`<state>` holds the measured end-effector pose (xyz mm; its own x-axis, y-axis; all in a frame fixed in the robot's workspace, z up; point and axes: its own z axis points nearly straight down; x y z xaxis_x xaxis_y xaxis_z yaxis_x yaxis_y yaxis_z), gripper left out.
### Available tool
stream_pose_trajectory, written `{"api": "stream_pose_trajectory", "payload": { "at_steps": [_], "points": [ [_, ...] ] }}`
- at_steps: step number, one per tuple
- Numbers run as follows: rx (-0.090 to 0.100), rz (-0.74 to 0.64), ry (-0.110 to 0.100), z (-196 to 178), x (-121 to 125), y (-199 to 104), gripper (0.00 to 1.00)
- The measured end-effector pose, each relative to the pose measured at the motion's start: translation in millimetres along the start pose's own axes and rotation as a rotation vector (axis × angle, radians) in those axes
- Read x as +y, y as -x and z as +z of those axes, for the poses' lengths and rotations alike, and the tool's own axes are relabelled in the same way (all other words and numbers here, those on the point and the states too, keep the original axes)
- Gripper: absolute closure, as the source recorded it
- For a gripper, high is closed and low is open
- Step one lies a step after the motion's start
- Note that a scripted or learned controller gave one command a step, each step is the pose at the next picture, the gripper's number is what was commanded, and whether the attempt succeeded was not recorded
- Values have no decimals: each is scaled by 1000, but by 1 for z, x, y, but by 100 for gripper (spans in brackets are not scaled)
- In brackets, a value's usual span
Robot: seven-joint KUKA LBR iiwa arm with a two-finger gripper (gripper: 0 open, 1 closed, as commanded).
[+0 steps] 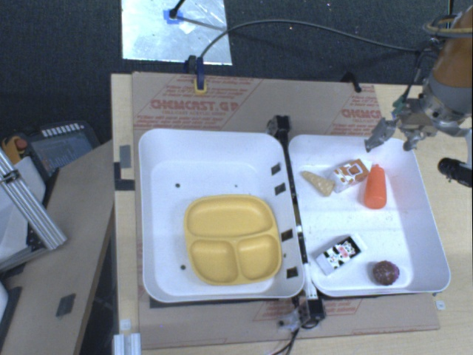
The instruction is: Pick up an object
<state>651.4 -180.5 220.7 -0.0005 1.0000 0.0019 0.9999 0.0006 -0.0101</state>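
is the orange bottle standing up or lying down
Lying down: the orange bottle rests lengthwise on the right bin's floor.

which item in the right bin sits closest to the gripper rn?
The orange carrot, just below the gripper, whose fingers are spread. The snack box is slightly farther; the dark ball and cow-print carton sit at the bin's near end.
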Motion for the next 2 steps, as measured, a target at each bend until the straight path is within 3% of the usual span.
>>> {"api": "stream_pose_trajectory", "payload": {
  "at_steps": [1, 2],
  "points": [
    [-3, -3, 12, -8, 3, 0, 0],
    [-2, -2, 9, 51, -3, -4, 0]
  ]
}}
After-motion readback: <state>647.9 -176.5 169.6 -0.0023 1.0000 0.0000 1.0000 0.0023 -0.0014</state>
